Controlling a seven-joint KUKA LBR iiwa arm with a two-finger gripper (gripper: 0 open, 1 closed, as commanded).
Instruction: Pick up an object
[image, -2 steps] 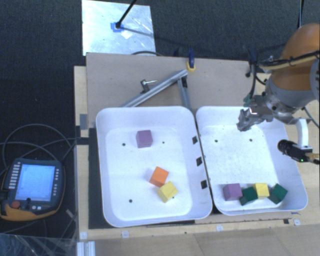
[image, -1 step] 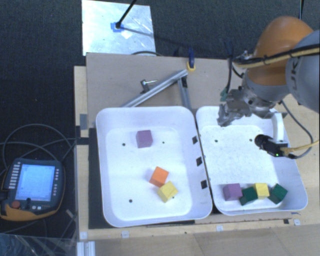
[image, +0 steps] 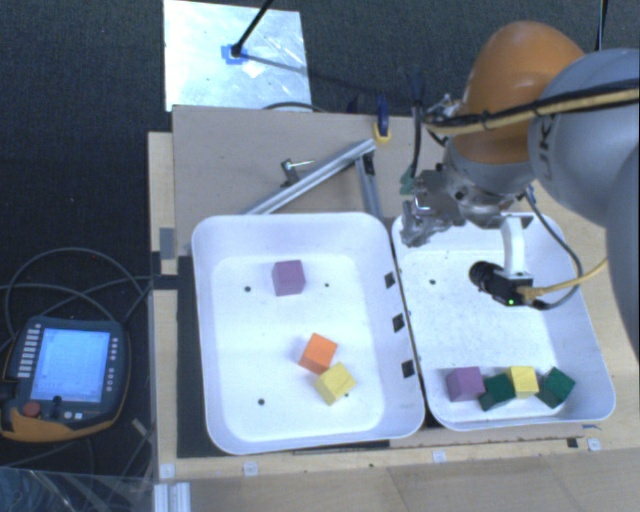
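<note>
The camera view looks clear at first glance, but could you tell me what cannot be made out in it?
- Tool: seen from above, wrist covers its fingers.
- Right bin: far corner hidden under the arm.
- Green blocks: dark, edges blur.
- Pendant: screen text too small.

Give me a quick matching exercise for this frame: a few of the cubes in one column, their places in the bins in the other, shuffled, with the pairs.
Things:
1. orange cube
2. lone purple cube
3. dark green cube at the row's end
4. yellow cube between green ones

Places:
A. left bin, far half, by itself
B. right bin, near right corner
C. left bin, touching a yellow cube
D. right bin, middle of the near row

Pairs: 1-C, 2-A, 3-B, 4-D
</note>
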